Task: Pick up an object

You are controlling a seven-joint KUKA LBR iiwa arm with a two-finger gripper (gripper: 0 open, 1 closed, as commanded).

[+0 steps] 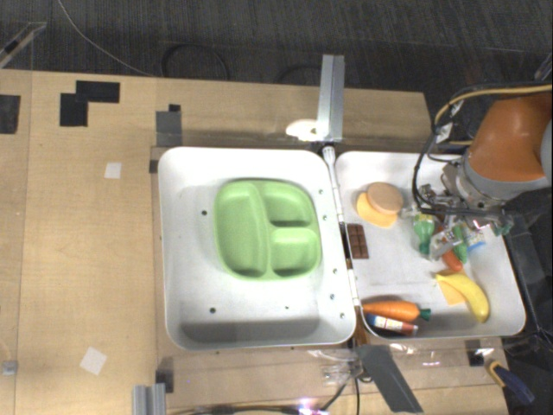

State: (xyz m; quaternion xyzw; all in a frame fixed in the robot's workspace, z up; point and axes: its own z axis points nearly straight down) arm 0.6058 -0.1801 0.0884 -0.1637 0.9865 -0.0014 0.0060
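Hanging low over the right bin (510, 314), the gripper (456, 232) is reaching down among a cluster of small items near that bin's far right side; whether it is released or clenched I cannot tell, since the wrist and cables are covering it. Right beneath it a green object (424, 235) is standing beside a small orange and blue piece (455, 255), both too tangled with the gripper to tell whether either is being touched. Just below them a yellow banana (467, 292) is lying on the bin floor. Toward the bin's upper left a round tan and yellow item (381, 204) is sitting apart from the gripper, and a dark brown bar (359, 242) is lying by the divider. Along the near edge an orange carrot (393, 309) is lying above a red and white tube (390, 324). Inside the left bin (177, 232) a green divided plate (263, 228) is resting near the middle
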